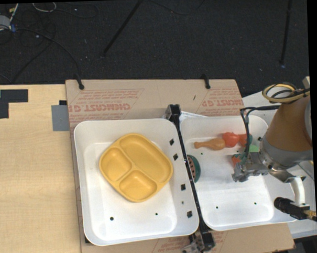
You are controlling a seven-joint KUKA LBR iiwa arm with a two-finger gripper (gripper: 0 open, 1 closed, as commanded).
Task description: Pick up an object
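The robot's pincer point(243, 173) hangs low over the right bin point(233, 212), near that bin's three o'clock wall; whether it grips anything cannot be told, because the metal head hides its tips. Grey arm casing and an orange band rise from it toward three o'clock. At about eleven o'clock from the pincer, close by, lies a toy point(219, 142) shaped like a drumstick, tan and smooth with a red-orange end; it rests on the bin floor and is not held. At nine o'clock from the pincer, against the black divider point(185, 172) between the bins, sits a small dark green round object point(194, 168), partly hidden. Beyond the divider, the left bin point(97, 215) holds a yellow plastic tray point(135, 167) with three compartments and rounded corners, turned at a slant. Both bins are shallow, white and glossy, resting on brown printed cardboard point(152, 97).
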